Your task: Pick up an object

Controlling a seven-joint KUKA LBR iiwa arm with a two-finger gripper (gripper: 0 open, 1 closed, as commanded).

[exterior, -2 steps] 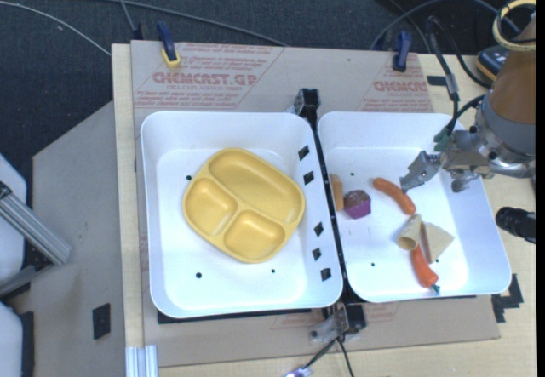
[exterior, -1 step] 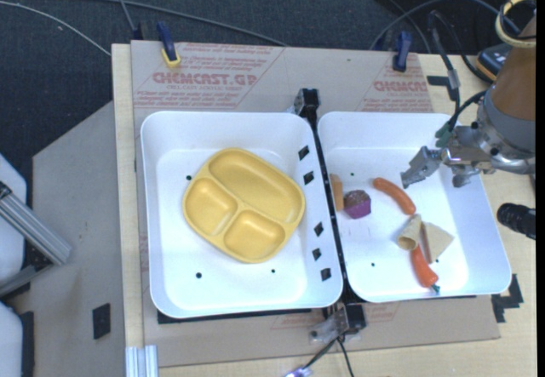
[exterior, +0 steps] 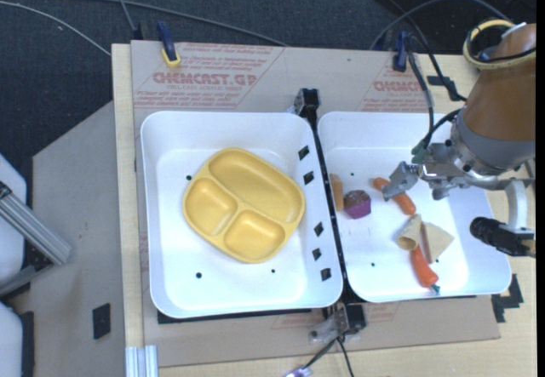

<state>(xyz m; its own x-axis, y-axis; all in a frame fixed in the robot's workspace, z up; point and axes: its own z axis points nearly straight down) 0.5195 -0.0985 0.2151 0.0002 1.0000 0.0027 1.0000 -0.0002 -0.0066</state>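
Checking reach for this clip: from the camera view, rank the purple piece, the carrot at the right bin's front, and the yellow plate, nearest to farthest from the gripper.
From the gripper:
1. Purple piece, right bin, toward the divider.
2. Carrot, right bin, front.
3. Yellow plate, left bin.

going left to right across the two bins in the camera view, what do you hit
yellow divided plate → brown piece by the divider → purple item → gripper → orange carrot-like piece near the front
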